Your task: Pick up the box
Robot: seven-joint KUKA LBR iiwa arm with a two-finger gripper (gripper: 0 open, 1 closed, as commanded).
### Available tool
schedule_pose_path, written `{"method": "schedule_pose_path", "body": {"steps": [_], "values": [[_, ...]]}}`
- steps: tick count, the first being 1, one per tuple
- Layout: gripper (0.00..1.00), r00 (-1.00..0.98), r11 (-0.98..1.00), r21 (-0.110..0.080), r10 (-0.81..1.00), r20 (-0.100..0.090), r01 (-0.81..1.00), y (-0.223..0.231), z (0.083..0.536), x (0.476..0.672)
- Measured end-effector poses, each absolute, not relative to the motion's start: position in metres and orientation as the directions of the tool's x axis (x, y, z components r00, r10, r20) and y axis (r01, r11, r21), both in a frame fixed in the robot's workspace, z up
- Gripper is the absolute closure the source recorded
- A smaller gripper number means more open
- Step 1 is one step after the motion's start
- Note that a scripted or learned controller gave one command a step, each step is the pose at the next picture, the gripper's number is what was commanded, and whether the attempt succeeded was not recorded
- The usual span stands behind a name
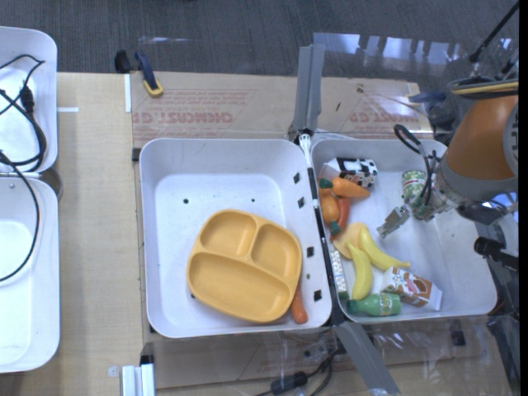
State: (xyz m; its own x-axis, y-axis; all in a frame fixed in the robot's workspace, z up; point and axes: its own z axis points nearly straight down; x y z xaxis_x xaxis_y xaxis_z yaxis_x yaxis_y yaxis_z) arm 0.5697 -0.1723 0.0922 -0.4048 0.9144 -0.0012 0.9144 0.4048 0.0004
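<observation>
A small brown, white and red box (411, 288) lies flat near the front of the right bin (462, 254). A black-and-white cow-patterned carton (357, 170) rests at the back left of the same bin. My gripper (395, 219) hangs over the middle of the right bin, pointing down and to the left. It is beside the bananas (368, 259), behind the brown box and apart from it. Nothing shows between its fingers.
Along the right bin's left side lie a carrot (350, 190), an orange piece (329, 209) and a green bottle (376, 305). The left bin (165, 221) holds a yellow divided tray (245, 264) with a small orange item (299, 310) at its front corner.
</observation>
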Motion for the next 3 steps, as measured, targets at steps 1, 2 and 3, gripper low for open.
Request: {"method": "schedule_pose_path", "body": {"steps": [1,2,3], "values": [[0.0,-0.372,0.372,-0.007,0.928,0.002,0.928,-0.197,0.09,0.623],[0.0,-0.376,0.376,0.0,0.927,-0.002,0.927,-0.195,0.092,0.626],[0.0,-0.142,0.142,0.001,0.99,-0.002,0.99,-0.184,0.097,0.656]]}}
